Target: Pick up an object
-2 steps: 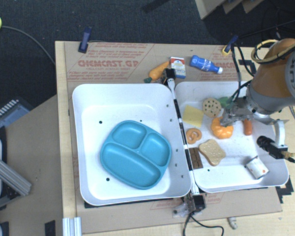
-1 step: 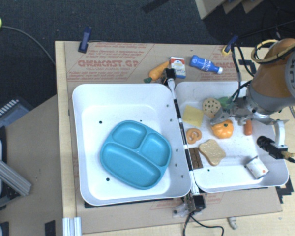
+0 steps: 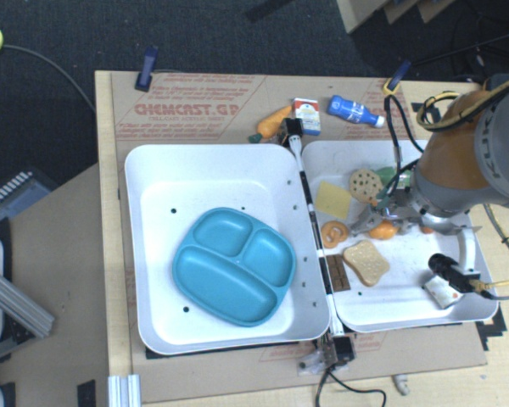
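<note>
Gripper [image 3: 388,213] low in right bin [image 3: 407,308], among small food toys; grip state unreadable, arm body covers it. Orange piece [image 3: 385,231] just beside, pretzel [image 3: 333,231] left, bread slice [image 3: 366,263] nearer. Bread looks light, stiff, flat: take across edges. Blue tray [image 3: 233,265] in left bin. Toys under wrist partly hidden.

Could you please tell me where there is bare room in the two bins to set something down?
Left white bin: free floor along its far edge, behind the blue divided plastic plate. Right white bin: crowded mid-floor around the bread slice and gripper; only its near strip is bare.
</note>
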Controlling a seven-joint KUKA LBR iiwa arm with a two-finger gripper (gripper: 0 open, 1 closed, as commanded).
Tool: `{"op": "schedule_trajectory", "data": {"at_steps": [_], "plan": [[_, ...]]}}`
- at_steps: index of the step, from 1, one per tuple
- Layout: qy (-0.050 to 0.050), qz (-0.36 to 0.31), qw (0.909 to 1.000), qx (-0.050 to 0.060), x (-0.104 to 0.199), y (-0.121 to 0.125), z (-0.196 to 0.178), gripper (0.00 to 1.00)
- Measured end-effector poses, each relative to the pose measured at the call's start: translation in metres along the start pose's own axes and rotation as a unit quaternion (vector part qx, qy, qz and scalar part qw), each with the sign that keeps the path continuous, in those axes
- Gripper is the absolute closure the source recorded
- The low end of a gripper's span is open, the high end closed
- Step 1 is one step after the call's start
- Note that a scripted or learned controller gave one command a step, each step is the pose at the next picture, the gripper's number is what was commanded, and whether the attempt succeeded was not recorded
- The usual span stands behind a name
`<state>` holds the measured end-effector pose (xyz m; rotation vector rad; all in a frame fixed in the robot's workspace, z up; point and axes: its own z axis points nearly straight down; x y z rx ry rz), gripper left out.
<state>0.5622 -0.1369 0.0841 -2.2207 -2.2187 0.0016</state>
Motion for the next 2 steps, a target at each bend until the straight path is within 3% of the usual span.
{"op": "schedule_trajectory", "data": {"at_steps": [1,2], "plan": [[0.0,0.0,1.0,-0.001,0.0,0.001,-0.01,1.0],[0.0,-0.001,1.0,-0.002,0.063,0.041,-0.101,1.0]]}}
